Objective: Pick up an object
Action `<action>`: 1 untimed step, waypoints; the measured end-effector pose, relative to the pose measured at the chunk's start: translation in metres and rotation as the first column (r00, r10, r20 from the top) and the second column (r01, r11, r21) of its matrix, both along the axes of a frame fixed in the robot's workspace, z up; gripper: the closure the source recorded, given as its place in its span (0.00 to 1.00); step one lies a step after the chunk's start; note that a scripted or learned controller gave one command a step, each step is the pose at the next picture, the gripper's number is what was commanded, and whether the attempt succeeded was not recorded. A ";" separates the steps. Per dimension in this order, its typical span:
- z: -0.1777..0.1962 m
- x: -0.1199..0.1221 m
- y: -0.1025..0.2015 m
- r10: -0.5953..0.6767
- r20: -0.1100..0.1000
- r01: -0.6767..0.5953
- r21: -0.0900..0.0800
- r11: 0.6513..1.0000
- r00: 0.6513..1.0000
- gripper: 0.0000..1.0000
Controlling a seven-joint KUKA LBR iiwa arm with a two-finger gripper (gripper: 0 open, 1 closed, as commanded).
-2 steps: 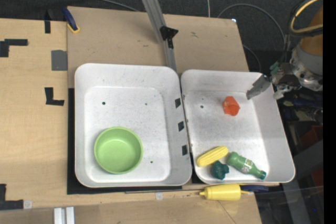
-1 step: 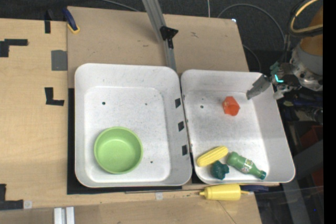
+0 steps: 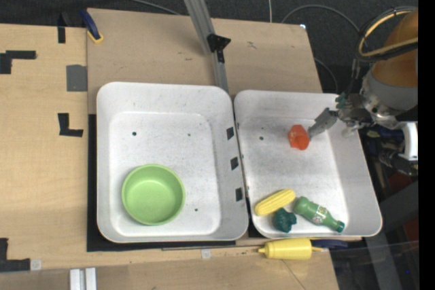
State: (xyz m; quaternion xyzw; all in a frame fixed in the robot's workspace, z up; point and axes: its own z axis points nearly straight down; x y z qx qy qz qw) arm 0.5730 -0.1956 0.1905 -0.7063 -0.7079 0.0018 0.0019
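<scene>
The gripper is seen in the right bin, its tip touching the red object; the jaws' state cannot be told.

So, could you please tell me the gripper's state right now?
Gripper: cannot be told; it sits right beside the red object in the right bin.
</scene>
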 end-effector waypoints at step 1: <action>-0.045 -0.003 0.006 0.000 -0.001 0.000 0.000 1.000 1.000 0.00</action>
